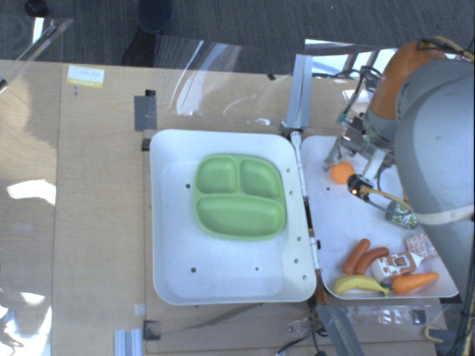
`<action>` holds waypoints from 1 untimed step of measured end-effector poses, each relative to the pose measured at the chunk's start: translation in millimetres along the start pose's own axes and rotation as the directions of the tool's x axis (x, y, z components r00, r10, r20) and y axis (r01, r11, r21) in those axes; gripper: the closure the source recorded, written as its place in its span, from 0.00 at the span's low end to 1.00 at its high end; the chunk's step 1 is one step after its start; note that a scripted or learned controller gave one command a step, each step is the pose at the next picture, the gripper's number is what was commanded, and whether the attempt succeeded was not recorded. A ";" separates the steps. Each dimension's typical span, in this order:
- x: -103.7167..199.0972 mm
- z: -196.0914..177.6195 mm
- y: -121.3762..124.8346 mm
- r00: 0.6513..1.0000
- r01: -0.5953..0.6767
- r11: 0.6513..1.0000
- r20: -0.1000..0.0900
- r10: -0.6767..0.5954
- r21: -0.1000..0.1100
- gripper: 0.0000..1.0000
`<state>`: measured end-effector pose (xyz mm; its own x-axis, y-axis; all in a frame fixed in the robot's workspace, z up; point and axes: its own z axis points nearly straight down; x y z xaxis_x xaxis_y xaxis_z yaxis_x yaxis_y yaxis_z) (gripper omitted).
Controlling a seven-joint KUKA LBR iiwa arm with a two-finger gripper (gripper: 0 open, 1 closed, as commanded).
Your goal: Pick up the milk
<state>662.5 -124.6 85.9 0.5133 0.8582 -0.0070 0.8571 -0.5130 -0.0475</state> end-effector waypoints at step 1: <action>19.7 -0.8 -19.9 0.972 -0.236 0.971 0.005 0.236 -0.033 0.00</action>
<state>655.5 -97.5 87.5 0.7010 0.7128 -0.0235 0.7127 -0.7013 -0.0114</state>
